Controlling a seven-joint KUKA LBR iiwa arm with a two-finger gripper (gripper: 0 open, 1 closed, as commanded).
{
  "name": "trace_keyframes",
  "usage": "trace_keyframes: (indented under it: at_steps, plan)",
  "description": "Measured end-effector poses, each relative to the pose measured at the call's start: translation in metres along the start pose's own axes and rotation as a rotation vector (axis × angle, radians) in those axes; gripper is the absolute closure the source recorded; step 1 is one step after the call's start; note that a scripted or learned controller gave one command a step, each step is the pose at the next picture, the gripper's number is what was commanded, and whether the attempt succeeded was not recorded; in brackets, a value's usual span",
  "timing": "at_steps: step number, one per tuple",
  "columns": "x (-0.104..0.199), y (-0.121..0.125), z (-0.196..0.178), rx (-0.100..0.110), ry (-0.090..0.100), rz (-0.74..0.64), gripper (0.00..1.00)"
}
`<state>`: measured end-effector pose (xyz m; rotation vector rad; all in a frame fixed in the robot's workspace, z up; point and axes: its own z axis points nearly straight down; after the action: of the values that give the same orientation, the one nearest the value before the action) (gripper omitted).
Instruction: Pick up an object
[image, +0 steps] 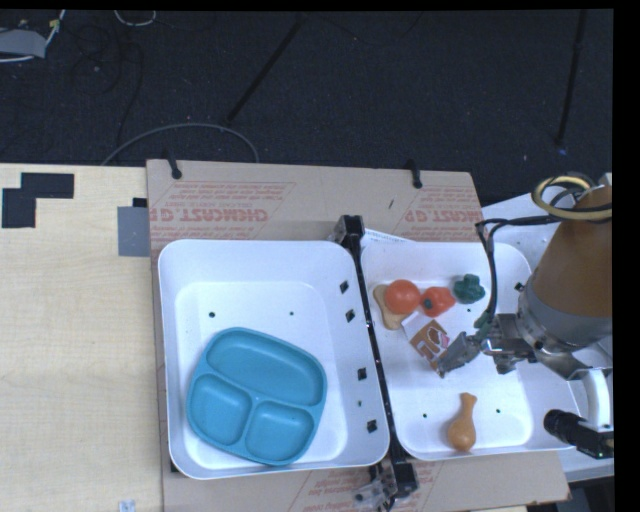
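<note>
From above, the gripper (452, 360) hangs low in the right bin (508, 425) just beside a small brown-and-white box (429, 339), whether clenched or released I cannot tell, near an orange ball (403, 295).

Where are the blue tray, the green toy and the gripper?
blue tray (258, 396): camera view, on its upper compartment.
green toy (468, 289): camera view, on its middle.
gripper (452, 358): camera view, at its fingertips, beside the small box.
</note>
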<state>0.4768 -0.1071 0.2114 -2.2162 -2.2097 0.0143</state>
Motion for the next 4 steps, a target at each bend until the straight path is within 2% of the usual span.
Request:
trace_keyframes:
  at_steps: [1,2,3,4]
  plan:
    - [0.000,0.003,-0.006,-0.013,-0.002,-0.002,0.00]
    - [0.006,0.003,0.038,-0.008,0.000,-0.003,0.00]
    - [0.003,0.002,0.100,-0.009,0.000,-0.003,0.00]
    - [0.003,0.002,0.125,-0.011,0.000,-0.003,0.00]
